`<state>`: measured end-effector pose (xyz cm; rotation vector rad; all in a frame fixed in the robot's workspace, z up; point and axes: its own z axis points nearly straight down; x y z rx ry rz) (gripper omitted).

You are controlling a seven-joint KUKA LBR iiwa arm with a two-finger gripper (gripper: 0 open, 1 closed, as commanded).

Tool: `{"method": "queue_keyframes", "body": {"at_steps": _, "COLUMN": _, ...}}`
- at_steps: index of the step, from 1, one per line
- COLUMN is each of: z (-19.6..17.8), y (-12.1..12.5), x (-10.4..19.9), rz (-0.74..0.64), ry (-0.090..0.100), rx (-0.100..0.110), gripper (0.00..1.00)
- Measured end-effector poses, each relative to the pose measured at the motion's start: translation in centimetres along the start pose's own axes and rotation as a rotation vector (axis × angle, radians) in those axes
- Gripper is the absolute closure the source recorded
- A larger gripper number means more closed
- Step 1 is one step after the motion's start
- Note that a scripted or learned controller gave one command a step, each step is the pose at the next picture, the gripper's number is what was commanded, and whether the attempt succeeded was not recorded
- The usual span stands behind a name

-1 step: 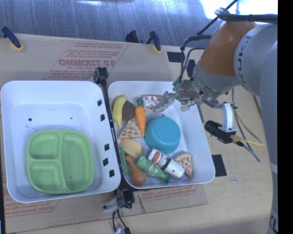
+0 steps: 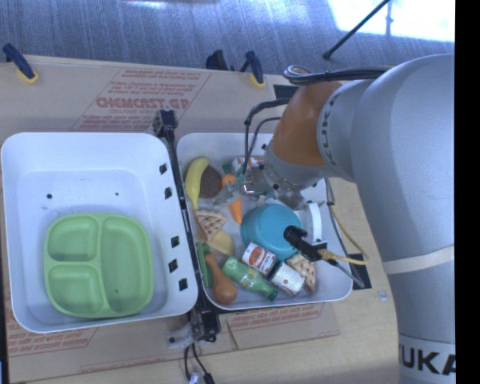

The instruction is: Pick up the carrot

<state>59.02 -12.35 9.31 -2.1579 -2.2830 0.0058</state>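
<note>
Grey and bulky, the KUKA arm (image 2: 400, 182) looms closest to the lens, its orange band (image 2: 300, 130) bent down over the right bin (image 2: 336, 290). Below that band the gripper (image 2: 252, 184) sits low among the clutter, and whether it is spread or pinched together cannot be told from this slant.

A small carrot (image 2: 236, 210) lies just below and slightly left of the gripper, between the banana (image 2: 194, 181) and the blue bowl (image 2: 270, 226), its long axis running roughly up-and-down the bin. In the left bin (image 2: 16, 166) sits a green divided plate (image 2: 99, 266), well apart.
</note>
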Motion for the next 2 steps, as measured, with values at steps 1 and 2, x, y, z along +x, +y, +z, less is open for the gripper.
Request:
{"method": "queue_keyframes", "body": {"at_steps": 1, "z": -0.9, "y": -0.1, "x": -0.1, "rz": -0.008, "ry": 0.0, "rx": 0.009, "gripper": 1.0}}
{"method": "queue_keyframes", "body": {"at_steps": 2, "z": -5.0, "y": 2.7, "x": 2.9, "rz": -0.285, "ry": 0.0, "rx": 0.001, "gripper": 1.0}}
